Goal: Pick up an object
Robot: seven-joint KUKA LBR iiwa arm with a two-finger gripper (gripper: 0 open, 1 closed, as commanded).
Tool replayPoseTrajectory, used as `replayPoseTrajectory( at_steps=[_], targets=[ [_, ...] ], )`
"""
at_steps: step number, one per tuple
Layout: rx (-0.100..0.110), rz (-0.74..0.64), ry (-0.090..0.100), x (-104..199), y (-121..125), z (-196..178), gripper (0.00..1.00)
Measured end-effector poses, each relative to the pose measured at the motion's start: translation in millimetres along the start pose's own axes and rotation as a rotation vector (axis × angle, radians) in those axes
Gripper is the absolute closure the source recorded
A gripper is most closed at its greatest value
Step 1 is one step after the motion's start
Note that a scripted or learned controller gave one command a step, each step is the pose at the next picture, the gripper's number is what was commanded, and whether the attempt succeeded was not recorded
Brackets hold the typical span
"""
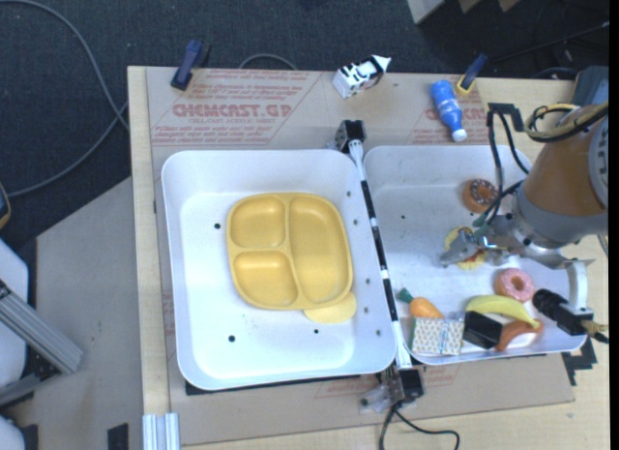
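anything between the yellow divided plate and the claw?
Camera view: the raised rims where the two bins meet, then bare white floor of the right bin. The plate sits left, the claw right.

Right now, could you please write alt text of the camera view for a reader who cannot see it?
A grey and orange robot arm reaches from the right into the right white bin, its gripper low over a yellow toy. Toy food, including a banana and pink doughnut, lies nearby; the left bin holds a yellow divided plate.
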State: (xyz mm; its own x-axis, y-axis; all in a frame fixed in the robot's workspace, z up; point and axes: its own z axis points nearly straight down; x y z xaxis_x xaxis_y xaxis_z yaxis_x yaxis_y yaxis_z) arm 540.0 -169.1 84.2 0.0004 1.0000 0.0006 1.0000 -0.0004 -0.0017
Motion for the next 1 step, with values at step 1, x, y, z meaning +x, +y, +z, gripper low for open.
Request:
replayPoseTrajectory(
  at_steps=[1],
  targets=[
    [-0.003,-0.001,-0.001,27.3,42.8,-0.6,0.00]
  ],
)
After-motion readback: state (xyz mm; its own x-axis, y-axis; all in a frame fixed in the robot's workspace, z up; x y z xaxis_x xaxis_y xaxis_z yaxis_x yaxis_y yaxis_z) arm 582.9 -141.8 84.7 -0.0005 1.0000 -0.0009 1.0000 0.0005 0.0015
